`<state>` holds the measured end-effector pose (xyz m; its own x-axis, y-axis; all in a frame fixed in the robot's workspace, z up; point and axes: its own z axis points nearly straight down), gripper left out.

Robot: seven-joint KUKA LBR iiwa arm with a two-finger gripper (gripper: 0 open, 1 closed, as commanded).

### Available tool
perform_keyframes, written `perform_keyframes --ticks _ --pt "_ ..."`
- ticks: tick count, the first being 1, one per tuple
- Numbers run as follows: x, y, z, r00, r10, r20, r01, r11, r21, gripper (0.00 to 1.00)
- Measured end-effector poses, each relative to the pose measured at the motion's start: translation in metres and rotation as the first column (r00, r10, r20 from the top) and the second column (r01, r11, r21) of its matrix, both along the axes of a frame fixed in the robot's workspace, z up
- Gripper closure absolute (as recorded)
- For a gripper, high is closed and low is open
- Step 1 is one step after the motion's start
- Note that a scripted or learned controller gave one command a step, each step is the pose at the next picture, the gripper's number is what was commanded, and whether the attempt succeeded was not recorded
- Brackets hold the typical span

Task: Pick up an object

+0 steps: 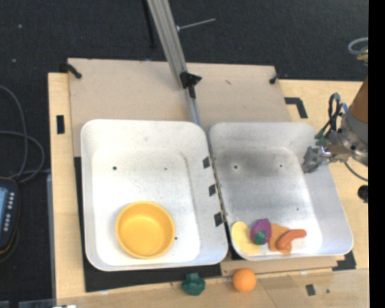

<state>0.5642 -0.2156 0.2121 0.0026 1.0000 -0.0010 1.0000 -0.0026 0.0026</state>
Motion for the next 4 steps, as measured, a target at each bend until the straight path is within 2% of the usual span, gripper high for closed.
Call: perform_keyframes --ticks 1,2,3,4 --pt "0.003 0.052 0.014 1.000 0.010 0.000 -0.010 1.000 0.002 1.00" --pt "-0.008 0.101 0.010 1.000 0.009 -0.001 -0.009 1.000 0.002 1.00" --pt "-0.003 0.154 0.010 1.000 0.011 -0.001 -0.011 1.000 0.003 1.00" --pt "-0.008 0.205 0.027 1.000 0.011 0.001 -0.011 1.000 0.003 1.00"
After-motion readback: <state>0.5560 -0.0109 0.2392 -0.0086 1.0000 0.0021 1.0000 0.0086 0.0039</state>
